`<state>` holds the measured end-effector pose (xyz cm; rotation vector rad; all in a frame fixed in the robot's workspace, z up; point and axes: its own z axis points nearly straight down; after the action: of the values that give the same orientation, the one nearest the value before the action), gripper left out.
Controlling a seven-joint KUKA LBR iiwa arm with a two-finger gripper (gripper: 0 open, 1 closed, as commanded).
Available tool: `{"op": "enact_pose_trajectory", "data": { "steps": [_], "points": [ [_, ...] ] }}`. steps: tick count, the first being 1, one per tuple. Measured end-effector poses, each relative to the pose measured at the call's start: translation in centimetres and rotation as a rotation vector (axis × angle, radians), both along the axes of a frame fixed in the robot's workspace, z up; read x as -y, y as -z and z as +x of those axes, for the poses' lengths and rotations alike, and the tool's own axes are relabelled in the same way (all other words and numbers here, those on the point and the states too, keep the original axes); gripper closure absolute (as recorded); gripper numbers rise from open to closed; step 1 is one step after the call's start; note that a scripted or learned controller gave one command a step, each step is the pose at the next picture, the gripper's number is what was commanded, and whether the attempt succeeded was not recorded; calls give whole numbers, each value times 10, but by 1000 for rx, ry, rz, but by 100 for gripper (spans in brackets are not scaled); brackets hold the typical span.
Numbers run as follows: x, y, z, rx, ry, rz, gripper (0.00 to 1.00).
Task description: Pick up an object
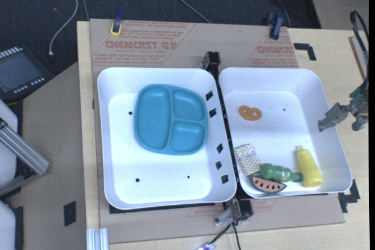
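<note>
From my seat I see the hand point(344, 115) at the far right of the camera view, hanging just outside the right wall of the right bin point(275, 76). It is small and partly cut off at the picture's edge, so I cannot tell how it is set, and I see nothing gripped in it.

Everything I could pick from the right bin lies apart from the hand. A pretzel point(250, 113) sits alone near the middle of the bin floor, toward its left side. The rest is crowded along the near edge: a small patterned packet point(246, 157) by the left wall, a slice of toy watermelon point(269, 185) just below it in the near left corner, a green toy vegetable point(278, 173) lying on its side and touching the watermelon, and a yellow bottle point(308, 166) just right of the green piece, lying tilted with its cap pointing away from me.

The left bin point(117, 143) holds a blue divided plate point(171, 119), three compartments, resting flat in the bin's far half.

Both bins sit side by side on the table point(176, 38), over a sheet of printed cardboard held by a blue clamp point(117, 21) at the far left and another clamp point(275, 25) at the far right.
</note>
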<state>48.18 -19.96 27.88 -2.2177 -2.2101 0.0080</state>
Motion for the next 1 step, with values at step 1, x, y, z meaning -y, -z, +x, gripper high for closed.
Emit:
{"op": "enact_pose_trajectory", "data": {
  "steps": [1],
  "points": [
    [0,-5,2,11,-4,-3,0]
  ]
}}
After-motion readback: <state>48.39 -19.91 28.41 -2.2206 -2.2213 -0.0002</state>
